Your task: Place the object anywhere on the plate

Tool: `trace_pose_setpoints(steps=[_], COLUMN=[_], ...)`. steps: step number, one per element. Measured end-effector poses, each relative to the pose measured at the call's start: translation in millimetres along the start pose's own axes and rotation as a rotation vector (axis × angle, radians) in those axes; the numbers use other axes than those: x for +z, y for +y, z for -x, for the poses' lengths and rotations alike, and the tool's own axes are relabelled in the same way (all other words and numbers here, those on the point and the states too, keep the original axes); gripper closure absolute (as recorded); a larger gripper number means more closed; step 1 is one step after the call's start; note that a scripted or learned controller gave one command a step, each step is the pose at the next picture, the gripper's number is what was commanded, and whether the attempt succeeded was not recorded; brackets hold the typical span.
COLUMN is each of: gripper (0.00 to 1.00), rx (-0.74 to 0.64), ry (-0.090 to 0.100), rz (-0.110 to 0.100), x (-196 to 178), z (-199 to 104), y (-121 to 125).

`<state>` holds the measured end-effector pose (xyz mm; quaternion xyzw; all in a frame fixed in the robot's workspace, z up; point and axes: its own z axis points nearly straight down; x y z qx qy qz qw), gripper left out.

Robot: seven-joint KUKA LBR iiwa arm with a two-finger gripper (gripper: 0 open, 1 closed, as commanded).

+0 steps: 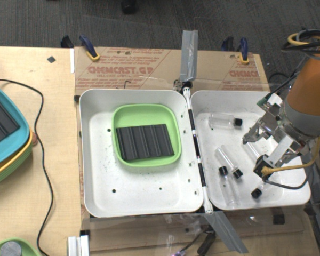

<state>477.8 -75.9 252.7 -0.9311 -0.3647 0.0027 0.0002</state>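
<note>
Behind, cardboard (149,68) printed "CHEMCAST GP", green plate (146,138) in left bin (96,159)

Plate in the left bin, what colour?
Light green plate, with a dark ribbed insert on it; camera view.
</note>
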Motion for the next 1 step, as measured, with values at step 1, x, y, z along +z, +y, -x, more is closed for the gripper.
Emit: trace_pose_setpoints(steps=[1], gripper=[0.0], rx=[0.249], ry=[0.0], rz=[0.001], x=[-7.3], z=[-9.5], y=[-9.9])
